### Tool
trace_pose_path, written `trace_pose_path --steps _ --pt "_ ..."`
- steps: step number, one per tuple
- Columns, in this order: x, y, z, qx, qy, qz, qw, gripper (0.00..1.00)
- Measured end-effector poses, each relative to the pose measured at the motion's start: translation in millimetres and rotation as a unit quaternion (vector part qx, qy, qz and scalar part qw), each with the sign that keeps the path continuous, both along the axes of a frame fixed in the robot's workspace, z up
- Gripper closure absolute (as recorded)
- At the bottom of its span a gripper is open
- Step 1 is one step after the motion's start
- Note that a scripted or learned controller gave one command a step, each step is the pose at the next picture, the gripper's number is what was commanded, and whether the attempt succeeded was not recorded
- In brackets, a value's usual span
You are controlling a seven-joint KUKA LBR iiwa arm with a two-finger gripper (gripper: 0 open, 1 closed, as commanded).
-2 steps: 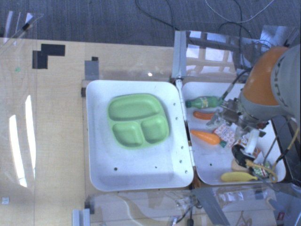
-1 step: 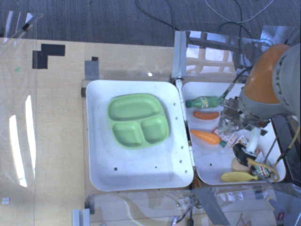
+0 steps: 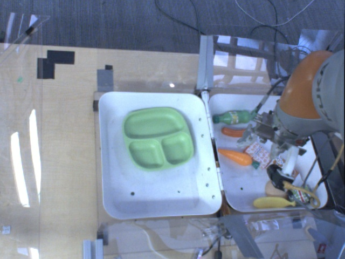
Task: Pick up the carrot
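Fingers [image 3: 257, 144]: state cannot be determined. Carrot [image 3: 235, 156] lies just left of and below them in the right bin [image 3: 237, 198], unheld; a green bottle [image 3: 233, 116] sits beyond. Step: approach. Next: align over carrot, descend, grip.

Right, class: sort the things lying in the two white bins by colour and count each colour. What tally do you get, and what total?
Green: 2, the divided plate and the bottle
Orange: 2, the carrot and a second orange piece
Yellow: 1, the banana
Total: 5, leaving out the small mixed-colour items under the arm, which are too cluttered to sort.
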State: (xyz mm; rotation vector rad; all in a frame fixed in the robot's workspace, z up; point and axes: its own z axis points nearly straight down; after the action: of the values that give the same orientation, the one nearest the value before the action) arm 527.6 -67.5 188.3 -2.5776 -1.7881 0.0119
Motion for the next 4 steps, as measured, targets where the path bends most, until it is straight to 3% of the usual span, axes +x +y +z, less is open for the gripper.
trace_pose_path --steps 1,2,3,4 --pt "0 -21 30 0.0002 -0.003 0.008 1.0000 0.00" --pt "-16 -18 -76 0.0009 -0.001 -0.019 0.9998 0.00" --pt "-40 -71 -40 0.0019 -0.003 0.182 0.9833 0.00" --pt "-39 -70 -33 0.0026 -0.002 0.182 0.9832 1.00"
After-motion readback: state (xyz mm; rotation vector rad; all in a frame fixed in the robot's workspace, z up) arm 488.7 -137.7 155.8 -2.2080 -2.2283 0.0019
